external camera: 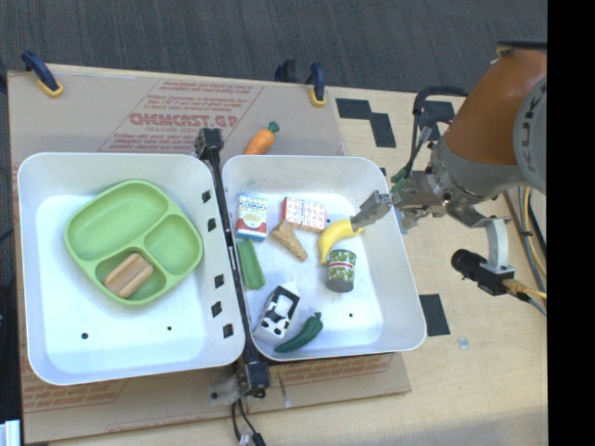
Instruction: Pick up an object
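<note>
**Camera view: gripper at right bin's rim, over the banana**

Gripper (370, 209) reaches in from the right, fingers just above the upper end of the banana (333, 237). Cannot tell how far the jaws are parted; nothing seen between them. Banana lies in the right bin (402, 291), touching a small can (341, 270). Nearby: two cartons, cone, cucumber, toy cow. Left bin (37, 337) holds a green plate (112, 214) with a hot dog (128, 274).
</note>
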{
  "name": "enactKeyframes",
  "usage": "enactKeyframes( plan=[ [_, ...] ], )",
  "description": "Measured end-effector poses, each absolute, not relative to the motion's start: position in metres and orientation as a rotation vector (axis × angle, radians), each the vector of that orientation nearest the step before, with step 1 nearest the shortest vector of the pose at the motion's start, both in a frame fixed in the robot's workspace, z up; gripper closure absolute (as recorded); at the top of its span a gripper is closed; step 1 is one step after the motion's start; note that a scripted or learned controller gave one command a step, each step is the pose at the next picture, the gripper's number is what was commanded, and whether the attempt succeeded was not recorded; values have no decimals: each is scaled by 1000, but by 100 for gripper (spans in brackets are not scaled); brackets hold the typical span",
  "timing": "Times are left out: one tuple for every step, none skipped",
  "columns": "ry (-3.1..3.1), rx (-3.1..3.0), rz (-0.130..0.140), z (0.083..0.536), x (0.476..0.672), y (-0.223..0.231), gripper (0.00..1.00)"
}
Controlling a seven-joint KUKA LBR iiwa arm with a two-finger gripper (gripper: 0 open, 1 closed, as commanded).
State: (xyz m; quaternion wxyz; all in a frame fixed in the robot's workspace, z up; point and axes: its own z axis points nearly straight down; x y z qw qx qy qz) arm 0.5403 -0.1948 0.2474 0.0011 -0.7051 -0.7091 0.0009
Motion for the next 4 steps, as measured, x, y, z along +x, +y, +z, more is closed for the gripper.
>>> enactKeyframes(
  plan=[
    [-2227, -2211, 3, 94, 517, -211, 0],
    [-2234, -2205, 5, 104, 518, -211, 100],
    [-2230, -2214, -2, 221, 520, -137, 100],
    [-2228, -2211, 3, 181, 476, -92, 100]
  ],
)
